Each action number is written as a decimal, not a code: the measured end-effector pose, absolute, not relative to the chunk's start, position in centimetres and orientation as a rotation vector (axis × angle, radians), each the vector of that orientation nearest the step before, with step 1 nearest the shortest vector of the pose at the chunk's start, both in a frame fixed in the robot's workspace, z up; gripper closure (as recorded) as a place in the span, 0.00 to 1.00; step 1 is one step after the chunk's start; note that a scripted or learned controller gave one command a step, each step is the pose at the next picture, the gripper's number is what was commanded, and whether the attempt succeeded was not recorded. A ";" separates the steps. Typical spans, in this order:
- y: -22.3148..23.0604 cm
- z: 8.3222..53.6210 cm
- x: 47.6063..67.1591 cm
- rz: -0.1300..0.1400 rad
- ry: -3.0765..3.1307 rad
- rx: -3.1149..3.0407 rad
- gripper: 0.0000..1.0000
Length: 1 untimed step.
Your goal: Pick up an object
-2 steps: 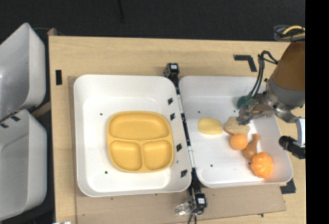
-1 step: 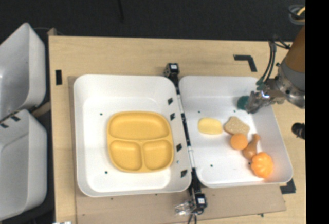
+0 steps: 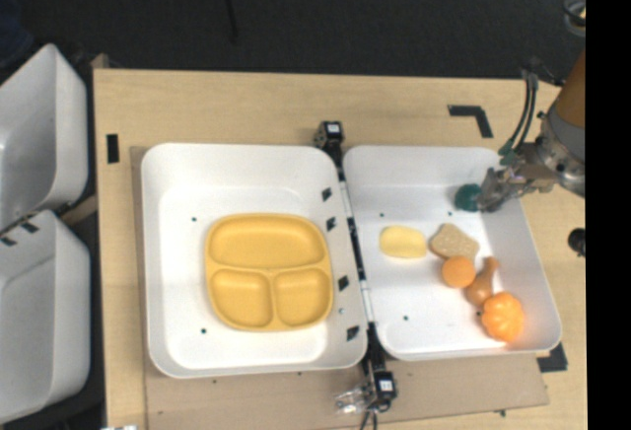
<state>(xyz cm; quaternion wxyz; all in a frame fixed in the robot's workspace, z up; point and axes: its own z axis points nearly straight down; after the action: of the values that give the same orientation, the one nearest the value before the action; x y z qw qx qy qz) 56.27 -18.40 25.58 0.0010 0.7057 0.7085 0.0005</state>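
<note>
I see end effector (image 3: pixel 496 189) low at right bin's (image 3: pixel 394 320) far right rim, touching teal object (image 3: pixel 467 195); can't tell grip state. Pale yellow piece (image 3: pixel 403 243), tan piece (image 3: pixel 454 241), orange ball (image 3: pixel 457 271), brown item (image 3: pixel 481 284), small pumpkin (image 3: pixel 503 316) cluster toward near right corner. Bare floor along bin's left side. Left bin (image 3: pixel 168 320) holds yellow divided tray (image 3: pixel 268 270), open margin all round.

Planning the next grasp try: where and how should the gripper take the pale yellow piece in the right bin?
The pale yellow piece lies flat as a low oval, its long axis across the view, apart from the tan piece on its right. Probably best from straight above, fingers closing across its short width at the middle, where bare bin floor lies on both sides.
</note>
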 end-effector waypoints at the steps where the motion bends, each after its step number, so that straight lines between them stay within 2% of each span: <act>1: -13.2 25.7 57.4 0.000 2.228 2.214 1.00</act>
<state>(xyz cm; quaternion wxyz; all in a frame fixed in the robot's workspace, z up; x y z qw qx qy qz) 57.37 -13.24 25.73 0.0002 0.7048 0.7094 0.0001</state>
